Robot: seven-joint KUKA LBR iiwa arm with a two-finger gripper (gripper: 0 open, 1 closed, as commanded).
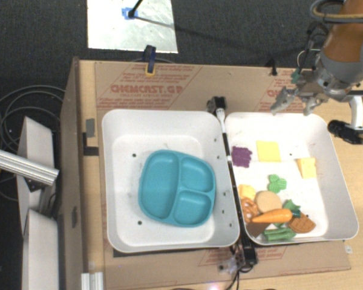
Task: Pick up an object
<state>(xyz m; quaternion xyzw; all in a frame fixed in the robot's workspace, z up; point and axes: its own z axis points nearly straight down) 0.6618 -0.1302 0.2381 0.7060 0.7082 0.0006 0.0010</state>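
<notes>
Two shallow white bins sat side by side on the worktop (169,80). The left bin (118,162) held a blue divided plate (176,188) near its middle. The right bin (336,180) held a scatter of toy food: a purple bunch of grapes (241,156) by its left wall, a yellow square (268,151) just right of that, a smaller yellow wedge (307,168) further right, a green piece (276,183) in the middle, and at the near edge a carrot (271,216) lying across a tan round piece (267,200), with a pretzel (249,208) to the left and green beans (278,235) nearest. The hand (297,103) hung above the far rim of the right bin, its fingers spread apart and gripping nothing, well apart from the food.
</notes>
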